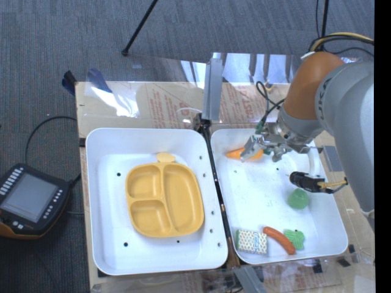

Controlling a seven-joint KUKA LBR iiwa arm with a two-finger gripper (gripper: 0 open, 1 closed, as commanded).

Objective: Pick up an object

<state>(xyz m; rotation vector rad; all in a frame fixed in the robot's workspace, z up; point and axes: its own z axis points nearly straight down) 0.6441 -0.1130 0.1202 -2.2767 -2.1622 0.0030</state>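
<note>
My gripper (257, 151) is low over the back left part of the right bin (337, 221). An orange carrot-shaped piece (234, 154) lies there, its right end running in under the gripper, so the hold on it is hidden. Further right in that bin sits a green round thing (299, 199). Along the bin's front lie a pale checkered packet (252, 241), an orange sausage-shaped piece (279, 239) and a small green leafy piece (295, 237).
The left bin (101, 224) holds a yellow divided plate (164, 199) with a small yellow piece (164, 157) just behind it. A metal post (212, 93) stands at the back between the bins. A teach pendant (27, 200) lies on the floor at left.
</note>
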